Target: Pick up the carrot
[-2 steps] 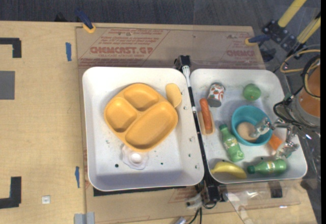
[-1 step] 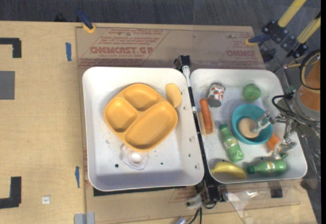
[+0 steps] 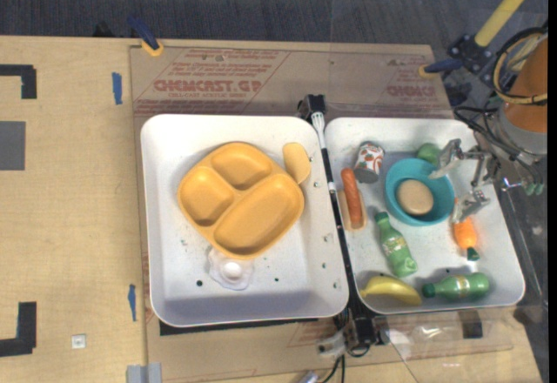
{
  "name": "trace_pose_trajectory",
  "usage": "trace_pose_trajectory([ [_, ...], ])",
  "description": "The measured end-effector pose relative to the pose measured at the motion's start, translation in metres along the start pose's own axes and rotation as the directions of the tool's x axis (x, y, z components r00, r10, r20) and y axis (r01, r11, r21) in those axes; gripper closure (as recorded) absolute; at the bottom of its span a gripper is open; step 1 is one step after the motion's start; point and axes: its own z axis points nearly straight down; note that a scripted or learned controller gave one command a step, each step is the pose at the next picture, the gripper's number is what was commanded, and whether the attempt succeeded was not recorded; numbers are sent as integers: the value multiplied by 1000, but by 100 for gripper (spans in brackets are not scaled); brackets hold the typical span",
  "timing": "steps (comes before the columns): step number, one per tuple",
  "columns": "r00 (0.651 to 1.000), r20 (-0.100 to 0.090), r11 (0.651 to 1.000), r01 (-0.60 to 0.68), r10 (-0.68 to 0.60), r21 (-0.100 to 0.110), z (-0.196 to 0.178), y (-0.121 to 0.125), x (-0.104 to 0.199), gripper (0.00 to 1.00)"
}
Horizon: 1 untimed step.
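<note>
We see the gripper fingers spread, positioned above the carrot in the right bin

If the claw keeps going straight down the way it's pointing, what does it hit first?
Probably the carrot: the claw points down just above it in the right bin, close by the teal bowl. Depth is unclear from this view.

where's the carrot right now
In the camera view the carrot lies in the right bin, near its right wall, just right of the teal bowl and above the green bottle, with the gripper just above it.
</note>
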Motion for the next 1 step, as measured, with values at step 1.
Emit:
trace_pose_trajectory([
  [1,999,12,999,-50,50,9,18,5,53,0],
])
